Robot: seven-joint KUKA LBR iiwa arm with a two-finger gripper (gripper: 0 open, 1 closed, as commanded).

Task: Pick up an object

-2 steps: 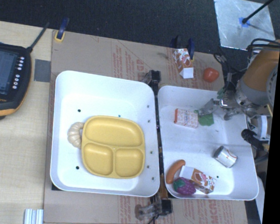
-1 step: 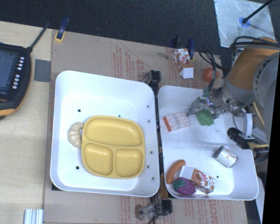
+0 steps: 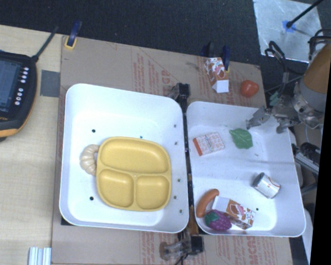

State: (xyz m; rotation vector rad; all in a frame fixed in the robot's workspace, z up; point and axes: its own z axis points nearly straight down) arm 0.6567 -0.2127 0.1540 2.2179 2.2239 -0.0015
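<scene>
1. Jaws stood apart: the gripper [image 3: 268, 117] hung over the far right corner of the right bin [image 3: 287, 230] with its two fingers splayed and nothing between them.

2. Closest to it lay the green leaf-shaped piece [image 3: 241, 137], just beside the nearer fingertip on the bin floor and the likeliest target. It looked thin, light and probably soft plastic or fabric, so it could crumple or slide; a pinch across its narrow middle seemed the safest hold.

3. Other candidates sat in the same bin: a flat printed card [image 3: 208, 143] near the left wall, very low and hard to get under; a small silver can [image 3: 266, 185] on its side, stiff but smooth and liable to roll; and, at the near edge, a sausage [image 3: 207, 201], a purple grape bunch [image 3: 219, 221] and a small carton [image 3: 239, 213] crowded together and touching.

4. In the left bin [image 3: 72, 148] a yellow divided tray [image 3: 133, 173] covered part of a pale shell-like piece [image 3: 88, 158], whose full shape could not be made out.

5. Most of the arm [image 3: 316, 68] was cut off at the right edge. A small box [image 3: 216, 72] and a red ball [image 3: 249, 88] sat outside the bins on the cardboard.
</scene>
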